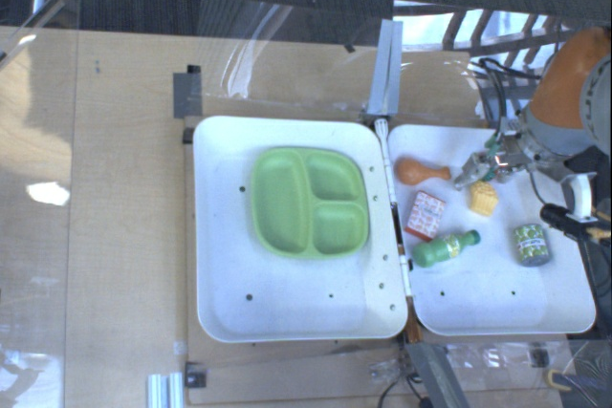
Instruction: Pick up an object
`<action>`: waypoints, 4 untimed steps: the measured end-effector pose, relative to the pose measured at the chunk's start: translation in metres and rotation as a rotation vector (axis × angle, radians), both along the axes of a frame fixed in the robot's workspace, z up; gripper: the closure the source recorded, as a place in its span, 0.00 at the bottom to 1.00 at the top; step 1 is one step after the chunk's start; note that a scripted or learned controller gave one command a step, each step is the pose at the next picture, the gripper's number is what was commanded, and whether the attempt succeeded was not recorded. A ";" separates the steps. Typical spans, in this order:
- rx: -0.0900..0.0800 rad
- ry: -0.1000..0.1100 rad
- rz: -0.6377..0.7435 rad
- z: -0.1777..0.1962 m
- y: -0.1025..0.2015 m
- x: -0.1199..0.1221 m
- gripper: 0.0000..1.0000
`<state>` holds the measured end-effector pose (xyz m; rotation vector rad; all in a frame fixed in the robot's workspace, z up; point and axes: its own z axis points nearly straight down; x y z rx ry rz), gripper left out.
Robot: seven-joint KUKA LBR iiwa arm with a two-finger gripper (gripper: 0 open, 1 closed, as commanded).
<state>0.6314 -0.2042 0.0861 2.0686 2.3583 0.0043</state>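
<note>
The right bin (497,311) holds an orange pear-shaped toy (421,171), a red and white packet (426,214), a green bottle (445,247) lying on its side, a yellow block (484,198) and a green can (532,244). My gripper (486,169) hangs in the bin's upper middle, just above the yellow block and right of the orange toy. It stands open, and nothing shows between its fingers (470,174).
A green divided plate (311,202) lies in the left bin (287,311). A grey upright post (386,76) stands behind the seam between the bins. The arm's orange band (574,81) and cables hang over the right bin's far right corner.
</note>
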 end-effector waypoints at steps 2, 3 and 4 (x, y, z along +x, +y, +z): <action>-0.002 -0.004 0.093 0.001 0.000 0.006 0.00; -0.004 -0.003 0.368 0.002 -0.001 -0.034 0.00; -0.008 -0.015 0.368 0.016 -0.001 -0.030 1.00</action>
